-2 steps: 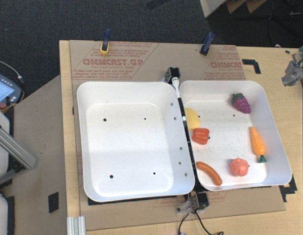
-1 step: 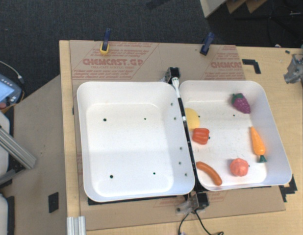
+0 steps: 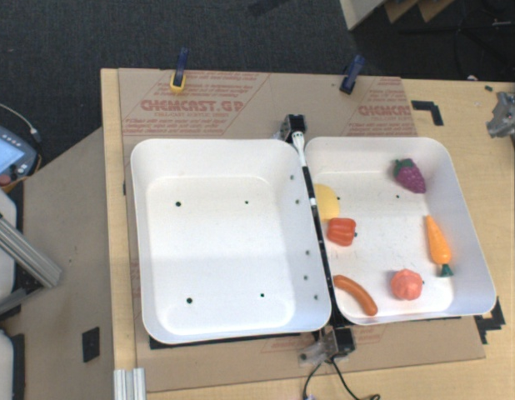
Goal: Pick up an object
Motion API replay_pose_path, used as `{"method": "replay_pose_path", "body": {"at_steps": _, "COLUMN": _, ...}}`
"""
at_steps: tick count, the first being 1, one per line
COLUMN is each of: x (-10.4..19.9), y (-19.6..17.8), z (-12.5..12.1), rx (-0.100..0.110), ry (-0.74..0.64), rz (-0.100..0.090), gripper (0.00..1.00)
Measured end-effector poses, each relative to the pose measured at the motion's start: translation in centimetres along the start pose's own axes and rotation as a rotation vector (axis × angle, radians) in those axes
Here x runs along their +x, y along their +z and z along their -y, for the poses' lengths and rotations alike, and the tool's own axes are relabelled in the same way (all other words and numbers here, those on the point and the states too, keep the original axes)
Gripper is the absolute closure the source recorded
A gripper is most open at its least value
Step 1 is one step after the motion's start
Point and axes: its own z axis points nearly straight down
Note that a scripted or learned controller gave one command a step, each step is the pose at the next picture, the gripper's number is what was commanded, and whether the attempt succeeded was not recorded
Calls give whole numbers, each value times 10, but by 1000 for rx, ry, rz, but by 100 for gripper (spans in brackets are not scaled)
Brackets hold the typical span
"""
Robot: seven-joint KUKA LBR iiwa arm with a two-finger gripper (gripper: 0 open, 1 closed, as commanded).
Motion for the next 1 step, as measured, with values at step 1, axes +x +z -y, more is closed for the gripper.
{"method": "replay_pose_path", "body": {"at_steps": 1, "x": 0, "y": -11, "z": -1, "rx": -4, "ry": -1, "rz": 3, "gripper": 100}}
